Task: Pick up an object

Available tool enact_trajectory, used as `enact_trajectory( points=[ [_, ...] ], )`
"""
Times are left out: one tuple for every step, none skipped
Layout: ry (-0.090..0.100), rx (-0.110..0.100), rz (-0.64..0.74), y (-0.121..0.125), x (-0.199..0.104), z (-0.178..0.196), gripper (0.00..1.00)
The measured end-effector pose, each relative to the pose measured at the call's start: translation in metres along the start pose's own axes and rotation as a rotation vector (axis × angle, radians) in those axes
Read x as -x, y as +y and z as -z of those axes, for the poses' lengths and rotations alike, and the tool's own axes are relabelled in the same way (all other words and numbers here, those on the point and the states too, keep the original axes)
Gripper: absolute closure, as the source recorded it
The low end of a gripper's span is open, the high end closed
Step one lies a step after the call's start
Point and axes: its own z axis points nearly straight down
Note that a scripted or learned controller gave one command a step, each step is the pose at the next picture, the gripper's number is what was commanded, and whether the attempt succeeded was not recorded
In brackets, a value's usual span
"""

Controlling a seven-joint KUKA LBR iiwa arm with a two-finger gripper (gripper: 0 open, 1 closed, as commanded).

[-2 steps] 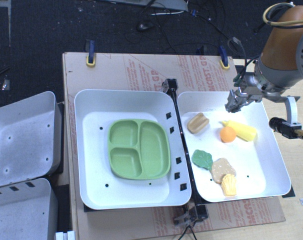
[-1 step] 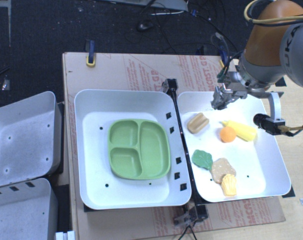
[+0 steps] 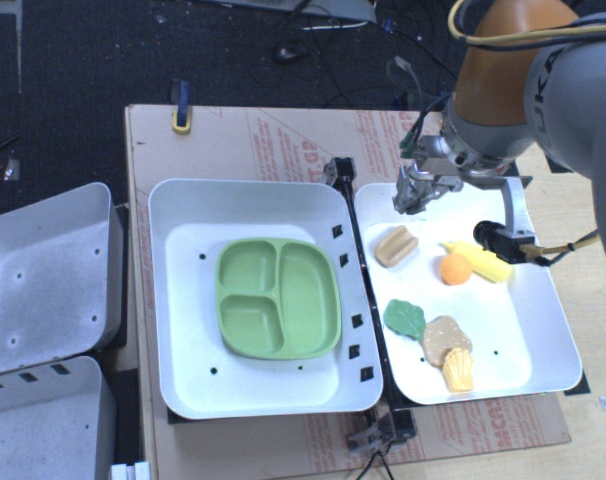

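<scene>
The right bin holds several small items. A tan bread-like block lies near its back left. An orange ball rests against a yellow banana-shaped piece. Toward the front lie a green leafy piece, a tan lump and a yellow ridged piece. My gripper hangs over the bin's back left corner, a little behind the tan block and apart from it. I see nothing in its grasp.
The left bin holds a green divided plate. A black divider rail runs between the bins. A black cable fitting hangs from the arm over the yellow piece. White trays sit at the far left.
</scene>
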Motion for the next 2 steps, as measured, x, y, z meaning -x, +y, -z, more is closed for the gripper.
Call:
enact_trajectory(
  points=[
    [0.001,-0.003,0.0,0.005,-0.053,-0.015,1.0],
    [0.001,-0.002,0.001,0.005,-0.11,-0.019,1.0]
  ],
)
